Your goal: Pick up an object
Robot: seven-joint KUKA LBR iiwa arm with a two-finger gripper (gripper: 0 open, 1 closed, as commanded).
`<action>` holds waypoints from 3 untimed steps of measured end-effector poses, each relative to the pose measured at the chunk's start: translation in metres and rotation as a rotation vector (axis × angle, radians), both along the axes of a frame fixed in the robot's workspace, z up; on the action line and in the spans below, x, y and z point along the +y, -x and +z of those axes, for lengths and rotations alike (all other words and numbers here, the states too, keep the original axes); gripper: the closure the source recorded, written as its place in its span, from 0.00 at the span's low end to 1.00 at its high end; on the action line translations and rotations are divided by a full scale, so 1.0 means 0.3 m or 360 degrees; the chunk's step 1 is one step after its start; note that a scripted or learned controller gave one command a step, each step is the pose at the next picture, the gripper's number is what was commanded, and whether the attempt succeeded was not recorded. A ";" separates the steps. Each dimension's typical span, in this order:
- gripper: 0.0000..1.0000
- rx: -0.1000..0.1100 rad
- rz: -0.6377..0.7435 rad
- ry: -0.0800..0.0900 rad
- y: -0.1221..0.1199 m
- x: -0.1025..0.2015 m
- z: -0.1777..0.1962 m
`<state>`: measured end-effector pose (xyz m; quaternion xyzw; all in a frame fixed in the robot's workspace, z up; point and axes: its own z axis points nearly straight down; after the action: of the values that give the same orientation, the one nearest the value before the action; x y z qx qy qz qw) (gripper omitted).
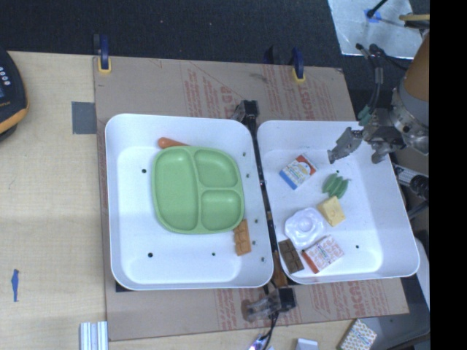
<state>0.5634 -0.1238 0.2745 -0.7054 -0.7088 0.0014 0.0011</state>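
Bins sat side by side on the desk [51, 195]. The hand [360, 146] hovered over the right bin's [379, 261] far right corner, fingers spread apart and holding nothing. Below it lay a small packet [297, 171], a green pod [336, 185], a yellow block [333, 211], a white lid [303, 226], a red-and-white packet [322, 254] and a brown bar [290, 256]. The left bin [128, 261] held a green divided plate [197, 189].

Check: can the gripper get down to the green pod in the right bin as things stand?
Probably yes. The gripper hangs open just above the green pod, which lies apart from the yellow block, nothing over it.
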 end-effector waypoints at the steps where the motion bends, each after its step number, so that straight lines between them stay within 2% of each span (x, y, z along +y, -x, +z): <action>1: 0.00 0.0012 -0.0001 0.0000 -0.037 -0.068 -0.344; 2: 0.00 0.0010 0.0000 0.0000 -0.051 -0.151 -0.626; 3: 0.00 0.0008 -0.0001 -0.0001 0.118 -0.169 -0.611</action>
<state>0.5279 -0.1744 0.0911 -0.7056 -0.7086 0.0029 0.0032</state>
